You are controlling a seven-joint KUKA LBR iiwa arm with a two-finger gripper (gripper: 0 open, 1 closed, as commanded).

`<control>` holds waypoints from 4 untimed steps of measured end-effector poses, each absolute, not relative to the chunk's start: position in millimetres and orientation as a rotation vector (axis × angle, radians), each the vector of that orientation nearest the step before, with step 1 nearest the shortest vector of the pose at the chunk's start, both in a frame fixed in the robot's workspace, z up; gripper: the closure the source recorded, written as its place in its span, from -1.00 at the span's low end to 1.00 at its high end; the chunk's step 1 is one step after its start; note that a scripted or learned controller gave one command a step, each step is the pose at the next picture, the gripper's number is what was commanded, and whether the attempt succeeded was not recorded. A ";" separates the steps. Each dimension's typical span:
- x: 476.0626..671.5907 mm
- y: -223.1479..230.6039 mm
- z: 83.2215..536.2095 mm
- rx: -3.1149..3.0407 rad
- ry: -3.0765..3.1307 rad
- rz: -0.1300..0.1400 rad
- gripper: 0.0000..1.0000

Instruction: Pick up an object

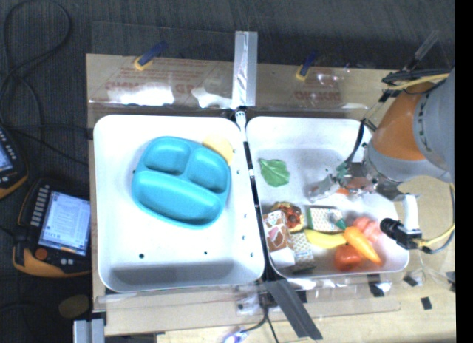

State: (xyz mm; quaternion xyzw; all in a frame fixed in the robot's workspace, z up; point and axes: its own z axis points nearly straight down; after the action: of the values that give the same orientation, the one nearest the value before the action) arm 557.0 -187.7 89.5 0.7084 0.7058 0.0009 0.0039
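Observation:
My gripper [334, 184] hangs low over the middle of the right bin [310, 131], reaching in from the right under the arm's orange band [395, 131]. Just below it lies a heap of toy food: a small patterned box [321, 218], a yellow banana [325, 238], an orange carrot [362, 239] and a red tomato [346, 258]. A green leafy piece [275, 172] lies to the gripper's left, apart from it. Nothing visibly hangs from the gripper.
The left bin [111, 245] holds a blue divided plate [181, 180] with a yellow piece [218, 147] at its upper right edge. More small food boxes [279, 229] crowd the right bin's front left. A handheld device [59, 223] lies left of the bench.

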 end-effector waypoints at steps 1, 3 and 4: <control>591.2 -209.4 90.9 2.086 2.355 0.020 -1.00; 626.9 -193.2 89.2 2.443 1.960 0.005 -1.00; 669.3 -206.6 104.9 2.229 2.214 -0.004 -1.00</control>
State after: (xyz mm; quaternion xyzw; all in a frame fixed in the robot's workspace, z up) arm 669.3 -206.6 104.9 0.7094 0.7048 -0.0013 0.0001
